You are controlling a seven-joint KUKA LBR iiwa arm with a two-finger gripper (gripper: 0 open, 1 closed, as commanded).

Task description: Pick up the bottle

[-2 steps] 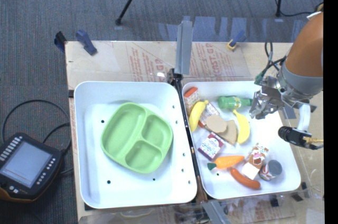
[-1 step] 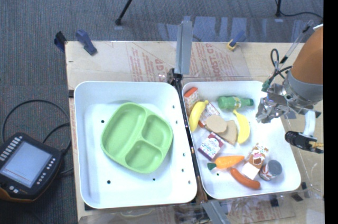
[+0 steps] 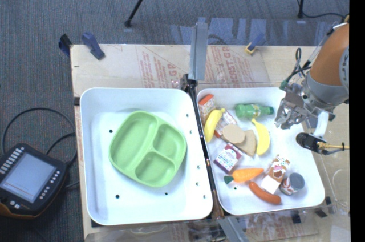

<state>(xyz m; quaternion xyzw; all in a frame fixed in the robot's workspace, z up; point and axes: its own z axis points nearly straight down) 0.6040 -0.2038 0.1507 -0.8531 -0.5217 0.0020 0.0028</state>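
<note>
The bottle (image 3: 253, 111) is green with a yellow cap end and lies on its side near the far edge of the right bin (image 3: 316, 169). My gripper (image 3: 287, 116) hangs over the right side of that bin, a short way to the right of the bottle and apart from it. Nothing shows in its grasp. The grey arm with its orange band (image 3: 331, 61) comes in from the right edge.
The right bin also holds two bananas (image 3: 211, 124), a bread slice (image 3: 238, 136), a red carton (image 3: 227, 157), a carrot (image 3: 248, 174), a sausage (image 3: 264, 193), a can (image 3: 292, 183) and a small box (image 3: 278, 166). A green divided plate (image 3: 148, 148) lies in the left bin (image 3: 97, 121). A grey post (image 3: 198, 53) stands behind the bins.
</note>
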